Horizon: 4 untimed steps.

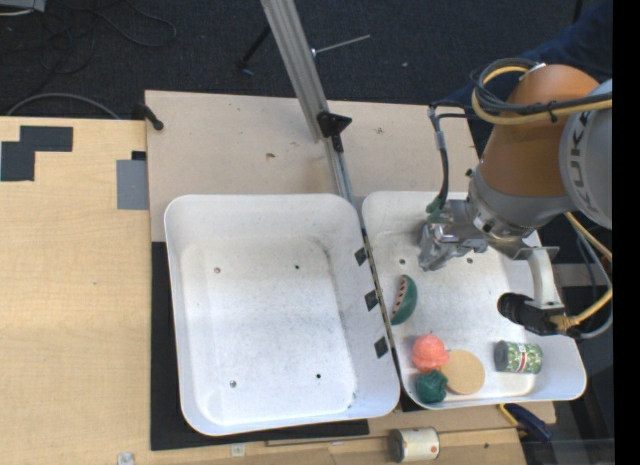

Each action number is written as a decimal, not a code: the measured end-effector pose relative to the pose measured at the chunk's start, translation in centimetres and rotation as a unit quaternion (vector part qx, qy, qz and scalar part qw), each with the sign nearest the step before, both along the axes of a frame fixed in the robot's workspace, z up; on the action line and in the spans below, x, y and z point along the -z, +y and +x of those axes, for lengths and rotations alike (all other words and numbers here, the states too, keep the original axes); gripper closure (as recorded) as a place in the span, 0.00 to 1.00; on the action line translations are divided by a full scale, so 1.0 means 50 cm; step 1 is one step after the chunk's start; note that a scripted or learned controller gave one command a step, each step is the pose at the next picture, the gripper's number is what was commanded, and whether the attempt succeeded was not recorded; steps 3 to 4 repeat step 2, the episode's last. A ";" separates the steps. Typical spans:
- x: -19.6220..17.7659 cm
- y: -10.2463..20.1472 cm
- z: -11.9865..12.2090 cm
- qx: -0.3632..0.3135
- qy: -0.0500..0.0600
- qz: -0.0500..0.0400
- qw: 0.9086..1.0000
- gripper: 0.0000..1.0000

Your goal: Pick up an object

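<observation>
My gripper [437, 250] hangs over the upper middle of the right bin [470, 298], under the orange band of the arm. Nothing shows between its fingers. Below and left of it a watermelon slice [403, 299] lies against the bin's left wall. Along the bin's front sit a pink ball [429, 351], a dark green lump [432, 386], a tan round disc [464, 372] and a small green can [517, 357] on its side.
The left bin [265, 313] stands beside the right one, joined by black clips [368, 298]. A slanted metal rail [300, 73] rises behind the bins. A black cable fitting [525, 313] hangs over the right bin's right side. A small cylinder [414, 444] lies on the bench front.
</observation>
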<state>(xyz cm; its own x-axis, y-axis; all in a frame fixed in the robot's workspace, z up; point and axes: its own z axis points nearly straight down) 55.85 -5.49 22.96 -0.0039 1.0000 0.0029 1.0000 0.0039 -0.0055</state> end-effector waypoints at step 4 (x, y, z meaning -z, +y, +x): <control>-0.010 0.221 -0.035 0.000 0.000 0.000 1.000 1.00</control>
